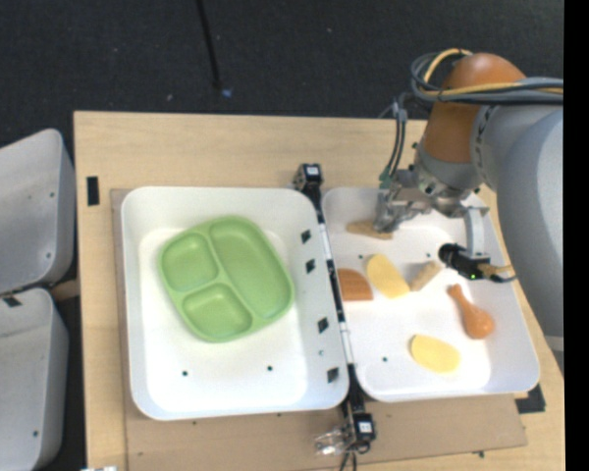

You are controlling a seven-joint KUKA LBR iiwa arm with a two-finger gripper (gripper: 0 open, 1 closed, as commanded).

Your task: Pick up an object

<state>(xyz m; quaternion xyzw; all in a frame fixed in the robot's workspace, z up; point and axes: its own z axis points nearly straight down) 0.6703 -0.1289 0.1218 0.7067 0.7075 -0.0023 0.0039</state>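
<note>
Toy food (386, 275) in right bin (501, 361); wooden bench (177, 145); claw (391, 214) state unclear.

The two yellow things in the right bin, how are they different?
The upper yellow piece lies mid-bin, beside a brown-orange piece; the lower yellow piece lies alone near the front edge. The upper one looks paler and runs at a slant; the lower one is deeper yellow and lies more sideways. Both are smooth, rounded and lie flat.

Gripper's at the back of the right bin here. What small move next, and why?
Probably a short drop straight down. The gripper hangs right over the tan piece at the right bin's far end, and nothing shows between its fingers, so lowering around that piece seems the nearest chance of a grasp.
</note>
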